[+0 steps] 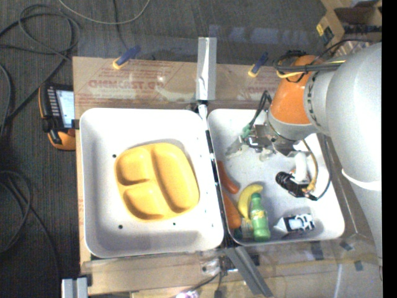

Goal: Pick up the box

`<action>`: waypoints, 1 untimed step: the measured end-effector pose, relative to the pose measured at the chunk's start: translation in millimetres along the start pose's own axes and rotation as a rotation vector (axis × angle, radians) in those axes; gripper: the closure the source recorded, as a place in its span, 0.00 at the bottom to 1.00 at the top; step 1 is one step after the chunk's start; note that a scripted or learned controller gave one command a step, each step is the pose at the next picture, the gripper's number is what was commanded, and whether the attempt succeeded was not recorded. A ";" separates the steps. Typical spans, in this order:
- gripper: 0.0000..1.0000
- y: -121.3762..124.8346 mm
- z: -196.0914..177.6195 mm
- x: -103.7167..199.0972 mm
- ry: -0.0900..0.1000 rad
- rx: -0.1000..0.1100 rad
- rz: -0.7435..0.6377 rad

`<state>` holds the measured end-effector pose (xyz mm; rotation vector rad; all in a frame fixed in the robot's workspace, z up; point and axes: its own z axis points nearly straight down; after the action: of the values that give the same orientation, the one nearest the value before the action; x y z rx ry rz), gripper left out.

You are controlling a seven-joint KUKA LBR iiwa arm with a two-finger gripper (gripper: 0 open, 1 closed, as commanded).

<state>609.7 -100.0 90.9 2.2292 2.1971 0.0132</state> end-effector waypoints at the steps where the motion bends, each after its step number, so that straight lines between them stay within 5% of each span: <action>1: 0.00 57.9 -76.3 -72.6 -0.002 0.014 -0.038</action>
<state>665.5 -173.2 168.2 2.1928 2.2452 -0.0039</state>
